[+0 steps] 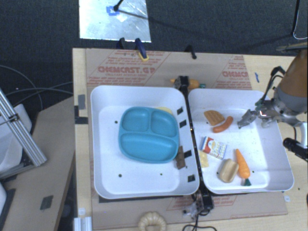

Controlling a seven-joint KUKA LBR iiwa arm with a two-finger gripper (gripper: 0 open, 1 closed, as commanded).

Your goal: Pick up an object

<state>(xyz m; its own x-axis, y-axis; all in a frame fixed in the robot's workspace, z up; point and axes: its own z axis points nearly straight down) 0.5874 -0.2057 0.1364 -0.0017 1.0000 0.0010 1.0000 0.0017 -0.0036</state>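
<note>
The right bin [276,143] holds several toy foods. An orange sausage [223,124] lies beside a tan waffle piece [213,116] near the bin's back left. A small white and red box [213,147] lies in the middle, with a tan bread piece [227,170] and an orange carrot [242,163] towards the front. My gripper [255,119] hovers over the right bin's back right part, to the right of the sausage. It is open, with nothing between its fingers.
The left bin [103,143] bears a blue divided plate [148,134], with a yellow item [165,110] peeking out behind it and a small brown piece [180,159] at its front right. Black clips line the shared wall between the bins.
</note>
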